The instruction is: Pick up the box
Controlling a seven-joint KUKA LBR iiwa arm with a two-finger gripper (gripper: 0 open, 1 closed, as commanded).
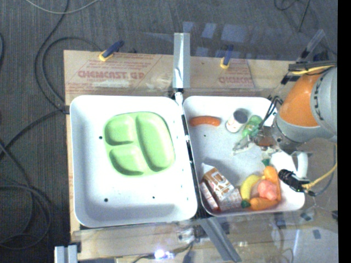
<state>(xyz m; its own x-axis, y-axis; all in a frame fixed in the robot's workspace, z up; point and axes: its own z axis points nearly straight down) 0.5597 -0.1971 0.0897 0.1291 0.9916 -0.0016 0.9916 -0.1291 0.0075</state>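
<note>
The box (219,187) is brown and white and lies tilted against the front wall of the right bin (219,104), near its front left corner. My gripper (244,143) hangs over the middle right of that bin, behind and to the right of the box and well apart from it. It sits just beside a green bottle (253,125). The grey arm with its orange band (305,104) reaches in over the bin's right wall.
A banana (249,185), a pink fruit (266,189) and orange carrots (271,175) crowd the front right corner next to the box. A sausage (205,121) and a small cup (238,117) lie at the back. The left bin (88,201) holds a green divided plate (139,142).
</note>
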